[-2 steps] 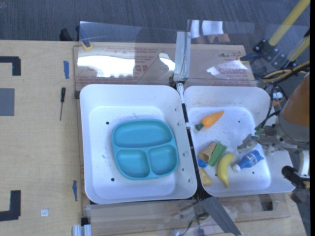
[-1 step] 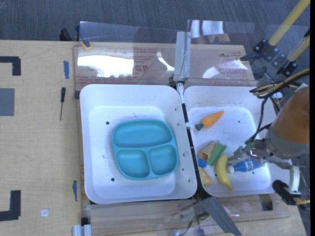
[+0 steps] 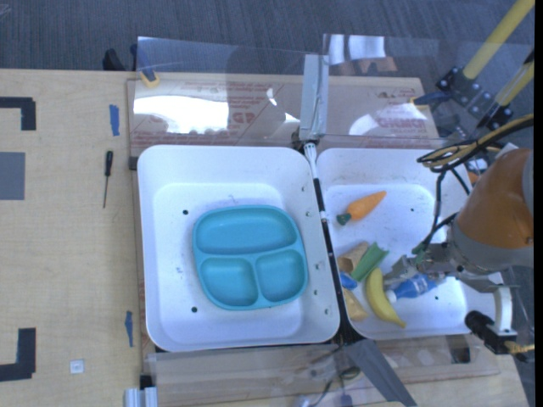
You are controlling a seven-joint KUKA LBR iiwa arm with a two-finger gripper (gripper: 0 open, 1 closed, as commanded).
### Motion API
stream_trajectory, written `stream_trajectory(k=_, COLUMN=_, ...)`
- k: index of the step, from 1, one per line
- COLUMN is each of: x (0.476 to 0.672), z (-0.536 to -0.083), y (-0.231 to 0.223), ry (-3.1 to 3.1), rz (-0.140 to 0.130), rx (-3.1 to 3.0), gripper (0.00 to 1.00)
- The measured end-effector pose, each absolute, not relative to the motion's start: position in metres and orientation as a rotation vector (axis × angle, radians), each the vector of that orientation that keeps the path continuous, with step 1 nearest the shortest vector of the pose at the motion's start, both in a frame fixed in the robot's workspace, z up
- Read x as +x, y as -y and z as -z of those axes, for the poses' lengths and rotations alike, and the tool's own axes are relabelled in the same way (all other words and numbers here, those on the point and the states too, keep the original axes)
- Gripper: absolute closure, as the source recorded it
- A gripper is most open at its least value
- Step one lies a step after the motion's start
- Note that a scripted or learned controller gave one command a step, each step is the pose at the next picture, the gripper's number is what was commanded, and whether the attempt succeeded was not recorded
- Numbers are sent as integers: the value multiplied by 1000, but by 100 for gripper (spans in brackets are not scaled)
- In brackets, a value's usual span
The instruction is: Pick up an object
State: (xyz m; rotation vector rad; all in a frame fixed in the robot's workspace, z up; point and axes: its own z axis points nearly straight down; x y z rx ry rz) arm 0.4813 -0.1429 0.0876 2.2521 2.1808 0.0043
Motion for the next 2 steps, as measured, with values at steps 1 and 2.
stream_trajectory(k=1, x=482, z=-98, y=144, ry=-2176, rz=-6, rx=2251, gripper=100)
stream_trajectory(k=2, x=482, z=-188, y=84, ry=-2185, rz=-11, rx=2251, gripper=100)
